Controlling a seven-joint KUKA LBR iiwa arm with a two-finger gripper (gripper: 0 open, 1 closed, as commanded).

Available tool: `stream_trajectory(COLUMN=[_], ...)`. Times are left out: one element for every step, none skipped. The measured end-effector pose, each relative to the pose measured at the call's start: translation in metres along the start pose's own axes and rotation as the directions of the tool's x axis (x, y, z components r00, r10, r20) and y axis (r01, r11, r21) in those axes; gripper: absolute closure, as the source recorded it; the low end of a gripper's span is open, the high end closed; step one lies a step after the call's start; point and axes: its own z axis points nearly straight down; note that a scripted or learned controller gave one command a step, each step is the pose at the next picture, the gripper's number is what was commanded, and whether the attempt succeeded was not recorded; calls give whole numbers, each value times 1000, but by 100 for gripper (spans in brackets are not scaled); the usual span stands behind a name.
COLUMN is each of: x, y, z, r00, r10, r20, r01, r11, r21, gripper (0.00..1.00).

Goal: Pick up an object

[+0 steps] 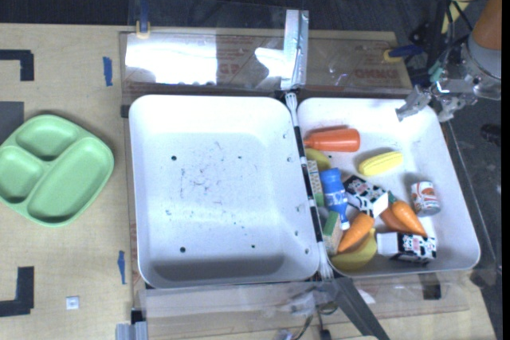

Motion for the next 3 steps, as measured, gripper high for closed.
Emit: stream_trajectory(x=[-4, 5, 46], y=[14, -22, -22], z=[20, 98, 107], r00=[999, 999, 979], r10=[-47, -51, -204], r20=[3, -11, 0], r01=[47, 51, 204], r11=[999, 999, 979], r21=[-4, -9, -1], gripper=[0, 0, 0])
